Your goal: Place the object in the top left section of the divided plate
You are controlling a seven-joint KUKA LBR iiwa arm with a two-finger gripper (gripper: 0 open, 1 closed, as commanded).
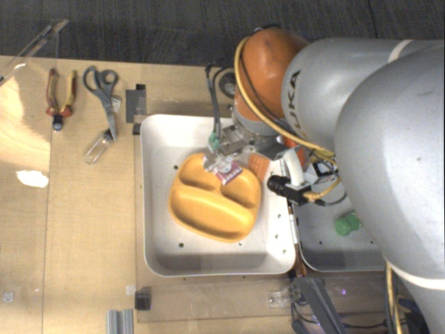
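Note:
A yellow divided plate lies in the left white bin. It has two small sections at the top and one long section below. My gripper hangs over the plate's upper edge, between the two small sections. A small pink-purple object shows right under the fingertips, at the upper-right section's rim. I cannot tell if the fingers grip it. An orange object lies in the bin just right of the plate.
The arm covers most of the right bin, where a green object lies. On the bench at left are red-handled pliers, scissors and a black block.

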